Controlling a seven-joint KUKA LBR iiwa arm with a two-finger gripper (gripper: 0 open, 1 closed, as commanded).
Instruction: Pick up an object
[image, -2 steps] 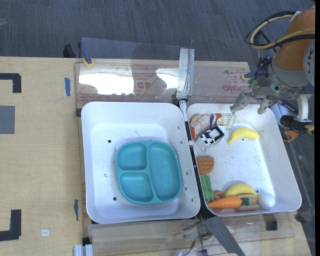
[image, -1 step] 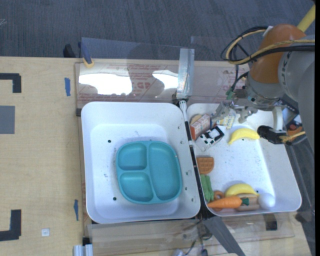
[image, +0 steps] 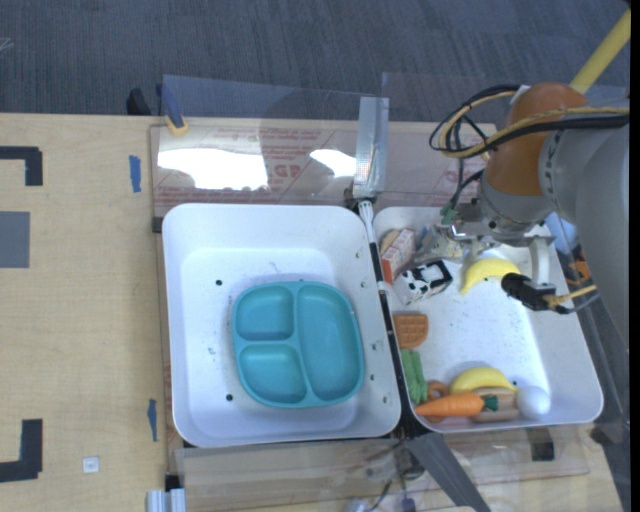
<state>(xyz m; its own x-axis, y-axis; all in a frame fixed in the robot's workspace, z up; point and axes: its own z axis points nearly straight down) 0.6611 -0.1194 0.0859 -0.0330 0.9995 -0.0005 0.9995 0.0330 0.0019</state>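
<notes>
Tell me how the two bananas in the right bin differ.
The upper banana lies near the bin's far end, just under the arm's wrist; the lower banana lies near the front edge. The upper one has bare white floor around most of it; the lower one is crowded against a carrot and a white egg-like thing. Both are yellow, curved and toy-like.

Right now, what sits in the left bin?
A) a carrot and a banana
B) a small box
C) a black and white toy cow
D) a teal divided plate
D: the teal divided plate lies alone in the left bin, while the food toys, carrot included, are in the right bin.
</notes>
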